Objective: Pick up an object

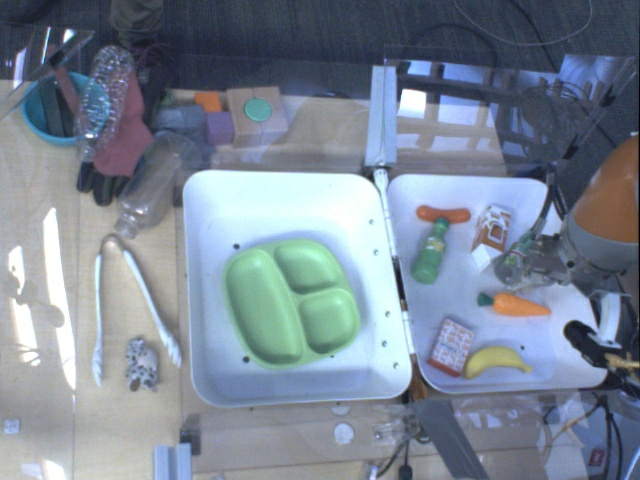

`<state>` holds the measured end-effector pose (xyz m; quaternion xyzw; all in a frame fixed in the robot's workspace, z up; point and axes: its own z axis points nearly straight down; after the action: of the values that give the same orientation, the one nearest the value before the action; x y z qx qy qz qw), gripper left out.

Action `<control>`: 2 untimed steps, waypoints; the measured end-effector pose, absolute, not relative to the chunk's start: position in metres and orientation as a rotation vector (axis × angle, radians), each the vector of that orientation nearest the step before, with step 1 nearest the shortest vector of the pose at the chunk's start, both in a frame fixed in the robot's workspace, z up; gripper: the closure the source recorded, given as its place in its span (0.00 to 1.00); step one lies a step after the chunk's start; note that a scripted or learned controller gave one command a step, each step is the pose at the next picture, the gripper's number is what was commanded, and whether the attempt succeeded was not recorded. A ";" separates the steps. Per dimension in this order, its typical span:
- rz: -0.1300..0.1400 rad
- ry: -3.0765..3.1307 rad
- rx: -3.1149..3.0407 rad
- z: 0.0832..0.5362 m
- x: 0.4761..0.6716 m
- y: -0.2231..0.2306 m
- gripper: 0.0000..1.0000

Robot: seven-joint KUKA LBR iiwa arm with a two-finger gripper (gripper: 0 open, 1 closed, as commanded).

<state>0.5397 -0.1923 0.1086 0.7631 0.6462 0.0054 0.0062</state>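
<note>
Carrot [520,305] lies just below the end effector [522,265]; its grip state cannot be told

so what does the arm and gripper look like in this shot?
The arm is grey with a broad, rounded orange band above the wrist. The gripper is a small metallic assembly with silvery, partly see-through parts; the picture is too blurred there to make out its fingers. A thin dark cable runs along the arm's upper side. No markings can be read.
</note>
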 end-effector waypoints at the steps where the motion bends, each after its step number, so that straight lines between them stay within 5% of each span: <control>1: 0.016 2.022 2.389 0.109 0.540 -0.192 0.00; 2: 0.025 2.023 2.380 0.121 0.543 -0.191 1.00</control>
<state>0.5427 -0.1911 0.1206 0.7619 0.6476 0.0079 0.0088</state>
